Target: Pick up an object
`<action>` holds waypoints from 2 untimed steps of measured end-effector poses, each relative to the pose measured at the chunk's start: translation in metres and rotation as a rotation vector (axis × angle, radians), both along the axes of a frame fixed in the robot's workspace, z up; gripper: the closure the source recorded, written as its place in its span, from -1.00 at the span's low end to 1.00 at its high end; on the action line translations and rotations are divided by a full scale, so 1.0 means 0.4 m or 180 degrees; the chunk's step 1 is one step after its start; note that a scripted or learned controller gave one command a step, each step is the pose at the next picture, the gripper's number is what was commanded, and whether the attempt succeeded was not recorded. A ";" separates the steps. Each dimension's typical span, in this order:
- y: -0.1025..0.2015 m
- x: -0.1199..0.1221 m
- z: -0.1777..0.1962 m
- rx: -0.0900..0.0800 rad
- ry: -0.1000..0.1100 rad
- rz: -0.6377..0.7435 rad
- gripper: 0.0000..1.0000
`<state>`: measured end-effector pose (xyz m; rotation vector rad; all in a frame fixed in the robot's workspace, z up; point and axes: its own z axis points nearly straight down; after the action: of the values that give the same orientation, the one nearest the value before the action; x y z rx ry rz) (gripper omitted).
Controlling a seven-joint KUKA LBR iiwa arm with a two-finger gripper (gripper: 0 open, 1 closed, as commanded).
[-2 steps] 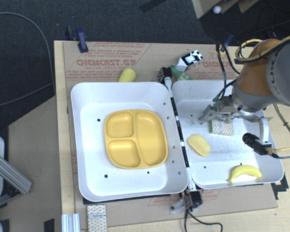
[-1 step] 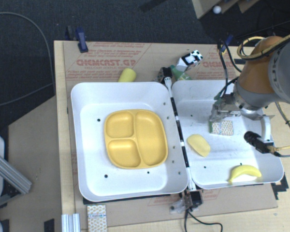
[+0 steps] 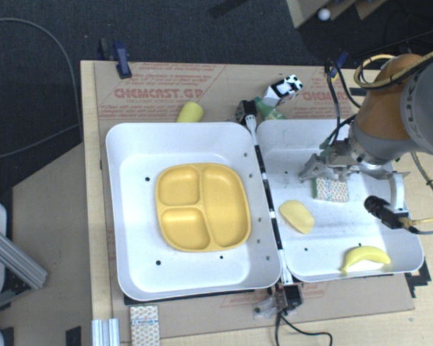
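The right white bin point(image 3: 400, 229) holds three things. A pale yellow oval lump point(image 3: 296, 216) lies near its left wall, a small yellow banana point(image 3: 365, 258) sits at its front right, and a flat green-and-white patterned packet point(image 3: 330, 189) lies in the middle. My gripper point(image 3: 326, 168) hangs low over the far edge of the packet, reaching in from the right below the orange band point(image 3: 386, 96). Nothing visibly hangs from it. In the left white bin point(image 3: 130, 215) rests a yellow divided plate point(image 3: 203, 207).
On the cardboard behind the bins lie a yellow cylinder point(image 3: 190, 112) and a black-and-white toy point(image 3: 283, 90). A blue clamp point(image 3: 120, 60) grips the bench's far left edge. Cables point(image 3: 411, 225) trail over the right bin's right side.
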<state>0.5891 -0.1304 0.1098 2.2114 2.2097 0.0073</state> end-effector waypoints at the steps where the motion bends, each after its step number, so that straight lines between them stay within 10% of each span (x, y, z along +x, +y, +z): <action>1: 0.005 -0.006 -0.051 0.0008 0.0015 0.0001 -1.00; 2: -0.093 0.017 0.013 0.0018 0.0038 0.0002 -1.00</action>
<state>0.5961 -0.1677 0.1151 2.2196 2.2193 0.0003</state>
